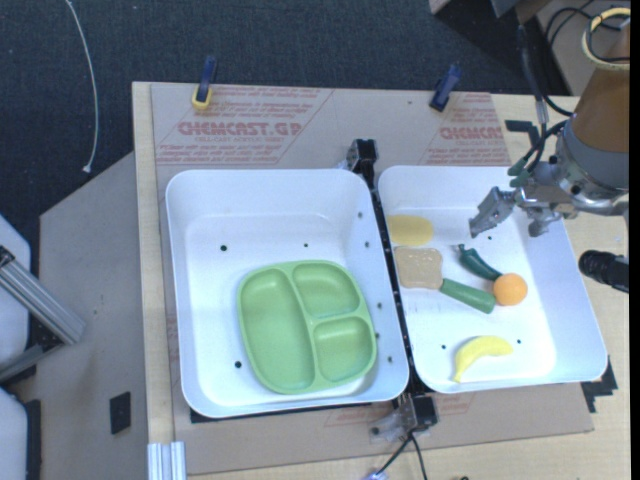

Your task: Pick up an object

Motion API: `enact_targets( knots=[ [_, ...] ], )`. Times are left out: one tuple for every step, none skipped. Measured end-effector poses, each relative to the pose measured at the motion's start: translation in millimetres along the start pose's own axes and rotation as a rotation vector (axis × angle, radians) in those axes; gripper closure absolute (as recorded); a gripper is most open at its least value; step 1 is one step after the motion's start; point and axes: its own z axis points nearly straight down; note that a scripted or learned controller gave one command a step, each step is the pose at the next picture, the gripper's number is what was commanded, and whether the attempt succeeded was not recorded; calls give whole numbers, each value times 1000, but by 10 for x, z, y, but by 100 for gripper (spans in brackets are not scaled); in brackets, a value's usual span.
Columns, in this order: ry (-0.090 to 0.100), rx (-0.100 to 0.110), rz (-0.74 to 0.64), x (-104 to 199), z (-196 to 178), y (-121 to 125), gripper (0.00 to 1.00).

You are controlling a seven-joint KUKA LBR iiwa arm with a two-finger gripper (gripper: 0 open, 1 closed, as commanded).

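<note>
The right bin (pixel 560 343) holds a yellow oval piece (pixel 410 230), a tan bread slice (pixel 418 267), a small dark green piece (pixel 478 262), a green cucumber (pixel 467 295), an orange ball (pixel 510 289) and a yellow banana (pixel 480 354). My gripper (pixel 515 218) hangs over the bin's far right part, above and right of the dark green piece. It is open with nothing between its fingers.
In the left bin (pixel 190 268) lies a green divided plate (pixel 305 323). A raised rim runs between the two bins. Blue clamps (pixel 445 88) hold the brown board at the back edge.
</note>
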Motion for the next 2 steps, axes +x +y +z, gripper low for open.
enact_targets(
  knots=[
    [-2, -14, -3, 3, -71, 21, 0],
    [0, -7, -2, 21, 531, -50, 0]
  ],
)
